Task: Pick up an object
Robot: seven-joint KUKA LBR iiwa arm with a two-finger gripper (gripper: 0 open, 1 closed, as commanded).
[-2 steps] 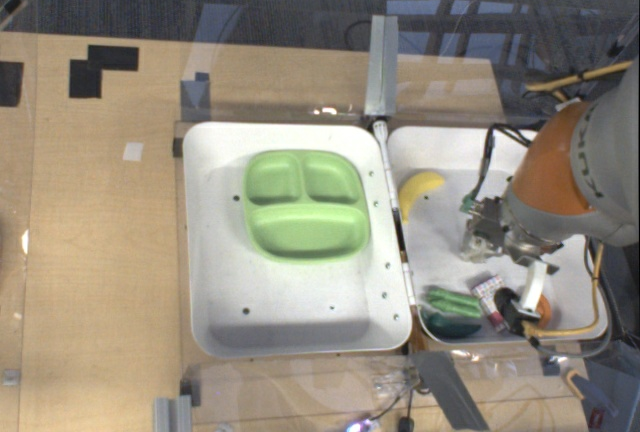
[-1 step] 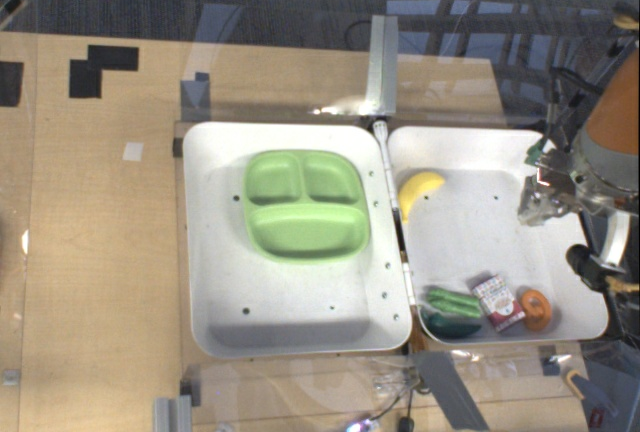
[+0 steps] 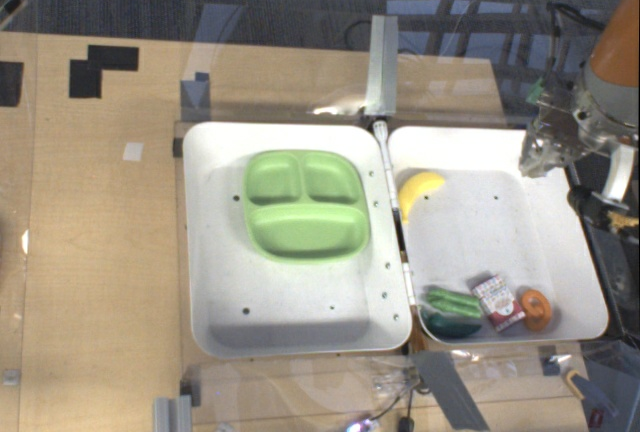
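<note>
The gripper hangs at the far right rim of the right bin, its grip state impossible to tell and nothing seen between its fingers, presumably staged for descent, well apart from the banana by that bin's left wall.

The green three-compartment plastic plate lies at the centre of the left shallow white bin. In the right shallow white bin, the yellow banana sits at ten o'clock against the dividing wall. At six o'clock, left to right: green pea pod over a dark green vegetable, small red-and-white carton, orange round fruit. The two-finger gripper hangs at the bin's one o'clock corner.
</note>
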